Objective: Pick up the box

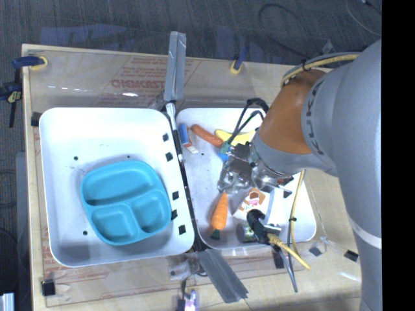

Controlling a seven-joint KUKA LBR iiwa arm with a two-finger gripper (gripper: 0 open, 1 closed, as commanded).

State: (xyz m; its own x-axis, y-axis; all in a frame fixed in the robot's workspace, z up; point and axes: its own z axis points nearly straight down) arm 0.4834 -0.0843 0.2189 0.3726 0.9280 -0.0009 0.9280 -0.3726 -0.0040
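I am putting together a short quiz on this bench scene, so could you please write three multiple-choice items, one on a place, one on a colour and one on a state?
1. Where does the divided tray lie?
A. In the left bin
B. In the right bin
C. On the bench outside both bins

2. What colour is the divided tray?
A. Red
B. Light blue
C. Black

3. How does the large carrot near the front of the right bin rest?
A. Standing upright on its tip
B. Lying flat on the bin floor
C. Hanging over the bin's rim

Answers:
1. A, since the divided tray sits on the floor of the left bin, away from the arm.
2. B, since its three compartments all show light blue against the white bin.
3. B, since the large carrot lies lengthwise on the floor of the right bin, just left of the pincer.
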